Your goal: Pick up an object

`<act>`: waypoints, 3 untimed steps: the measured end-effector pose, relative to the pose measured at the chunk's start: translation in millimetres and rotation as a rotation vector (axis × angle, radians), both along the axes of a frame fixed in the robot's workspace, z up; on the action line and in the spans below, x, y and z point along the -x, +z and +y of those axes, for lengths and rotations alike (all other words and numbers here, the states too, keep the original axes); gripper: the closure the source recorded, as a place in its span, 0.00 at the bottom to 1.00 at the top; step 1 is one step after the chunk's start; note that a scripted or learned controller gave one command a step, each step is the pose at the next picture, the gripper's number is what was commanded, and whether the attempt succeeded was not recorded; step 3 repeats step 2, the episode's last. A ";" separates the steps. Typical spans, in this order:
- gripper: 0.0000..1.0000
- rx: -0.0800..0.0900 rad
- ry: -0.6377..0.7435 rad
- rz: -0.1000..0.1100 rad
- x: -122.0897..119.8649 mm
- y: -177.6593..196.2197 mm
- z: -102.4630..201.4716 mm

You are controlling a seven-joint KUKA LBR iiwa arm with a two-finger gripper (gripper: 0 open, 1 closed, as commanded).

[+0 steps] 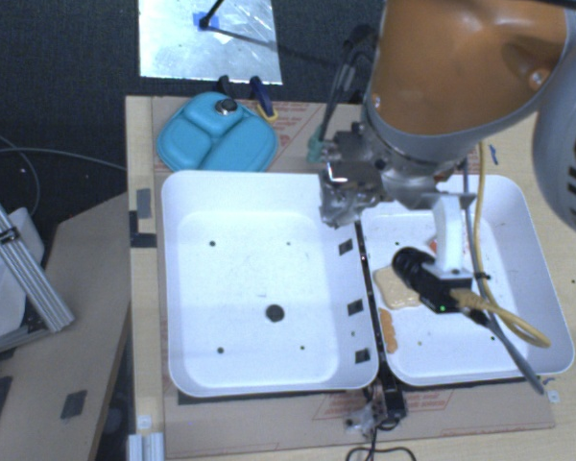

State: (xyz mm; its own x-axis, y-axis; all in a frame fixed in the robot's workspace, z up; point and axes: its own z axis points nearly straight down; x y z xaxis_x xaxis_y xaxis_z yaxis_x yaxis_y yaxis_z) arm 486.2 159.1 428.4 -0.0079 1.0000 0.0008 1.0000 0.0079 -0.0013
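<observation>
The gripper (340, 207) sits at the edge where the left bin (240, 267) and right bin (518, 257) meet. Open or shut, I cannot tell. A tan piece (394, 288) lies near it.

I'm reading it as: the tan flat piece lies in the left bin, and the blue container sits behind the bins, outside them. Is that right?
Not quite. The camera view shows the tan flat piece lying in the right bin, close to the divider, not in the left bin. The rest stands: the blue container sits behind the bins, outside them.
</observation>
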 end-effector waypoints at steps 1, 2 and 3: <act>1.00 0.001 -0.012 -0.007 -1.1 16.8 -53.3; 1.00 0.000 -0.002 0.001 -3.1 -34.1 -15.0; 1.00 0.000 -0.002 0.001 -3.1 -34.1 -15.0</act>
